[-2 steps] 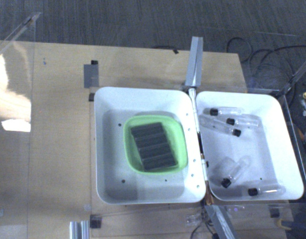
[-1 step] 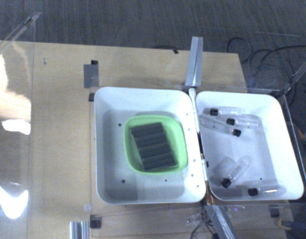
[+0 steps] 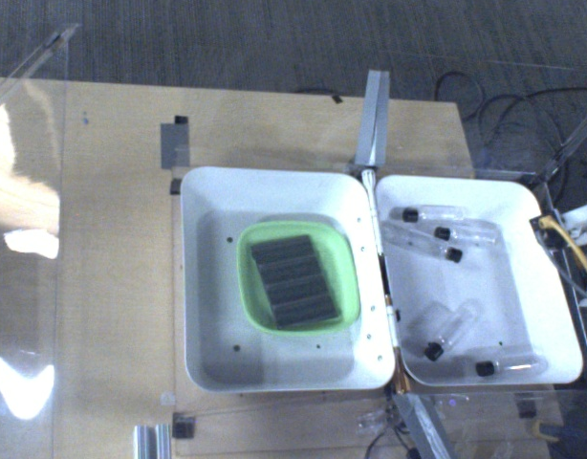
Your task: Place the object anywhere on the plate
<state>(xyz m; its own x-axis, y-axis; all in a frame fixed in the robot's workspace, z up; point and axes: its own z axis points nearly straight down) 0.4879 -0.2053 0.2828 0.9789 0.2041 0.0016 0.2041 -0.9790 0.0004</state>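
A green square plate (image 3: 343, 266) sits in the middle of the left white bin (image 3: 203, 256). A dark grey ribbed block (image 3: 293, 281) lies on the plate, slightly turned. In the right white bin (image 3: 552, 333) lie several clear plastic tubes with black caps: a group near the far side (image 3: 437, 226), one near the middle (image 3: 448, 329), and one along the near wall (image 3: 509, 365).
A grey upright post (image 3: 374, 118) stands behind the seam between the two bins. Cables and a yellow wire (image 3: 573, 242) lie off the bench at the right. The wooden bench top (image 3: 83, 256) extends to the left of the bins.
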